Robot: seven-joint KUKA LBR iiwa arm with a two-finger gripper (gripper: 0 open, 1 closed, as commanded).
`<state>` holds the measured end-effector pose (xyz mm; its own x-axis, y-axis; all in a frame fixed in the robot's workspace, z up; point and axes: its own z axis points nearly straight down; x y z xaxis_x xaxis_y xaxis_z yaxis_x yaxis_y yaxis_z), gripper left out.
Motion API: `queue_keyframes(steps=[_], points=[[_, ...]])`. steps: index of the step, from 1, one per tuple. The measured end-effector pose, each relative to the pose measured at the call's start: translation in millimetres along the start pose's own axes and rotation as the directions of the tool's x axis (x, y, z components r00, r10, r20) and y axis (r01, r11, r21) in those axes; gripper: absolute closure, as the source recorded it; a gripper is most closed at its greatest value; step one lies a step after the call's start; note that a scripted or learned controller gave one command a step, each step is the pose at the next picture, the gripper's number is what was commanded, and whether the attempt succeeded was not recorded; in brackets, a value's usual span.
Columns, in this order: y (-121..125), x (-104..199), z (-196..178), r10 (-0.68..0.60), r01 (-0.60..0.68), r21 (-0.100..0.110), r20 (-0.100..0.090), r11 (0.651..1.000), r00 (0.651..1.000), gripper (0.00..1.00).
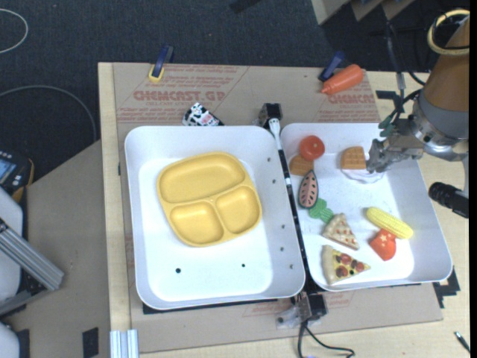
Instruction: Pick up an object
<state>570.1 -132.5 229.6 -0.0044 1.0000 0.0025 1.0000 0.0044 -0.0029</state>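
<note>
Gripper [376,166] low in the right bin [436,237], upper right of frame, just beside the toast [354,158]; finger state impossible to tell here. Probably light, stiff, slick toy plastic. Best taken across its 2 flat sides, squeezed gently to avoid squirting out.

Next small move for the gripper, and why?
Probably a short descent onto the toast. The gripper sits at the toast's right edge in the right bin, nothing visibly between its fingers, so no pick is confirmed yet.

Grey arm [440,121], orange wrist band [450,77]
</note>
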Motion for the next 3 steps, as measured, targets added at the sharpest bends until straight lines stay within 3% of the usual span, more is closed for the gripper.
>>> queue_keyframes(steps=[2,3], points=[[-31.7,87.7,-6.1,0.0,0.0,0.0,0.0,1.0,1.0,1.0],[-37.7,116.5,-3.4,0.0,0.0,0.0,0.0,1.0,1.0,1.0]])
